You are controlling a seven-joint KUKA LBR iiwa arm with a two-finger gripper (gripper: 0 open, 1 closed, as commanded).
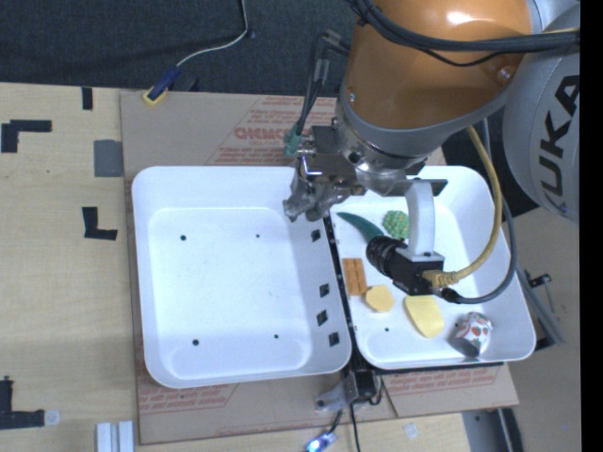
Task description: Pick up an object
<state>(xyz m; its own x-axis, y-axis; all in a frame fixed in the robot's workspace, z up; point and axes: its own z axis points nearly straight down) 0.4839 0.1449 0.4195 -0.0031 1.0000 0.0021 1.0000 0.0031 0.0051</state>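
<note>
Claw (pixel 309 199) hangs over the divider between the bins, whether it's parted or pinched I cannot tell. The pickings sit in the right bin (pixel 471 182): green ball (pixel 396 222), orange block (pixel 354 276), yellow pieces (pixel 424 315), die (pixel 472 333). Nothing visibly gripped.

One camera looks steeply down on both bins (pixel 151 196), seemingly close.

Robotics lab, KUKA arm (pixel 443 55), white bins (pixel 151 196)
</note>
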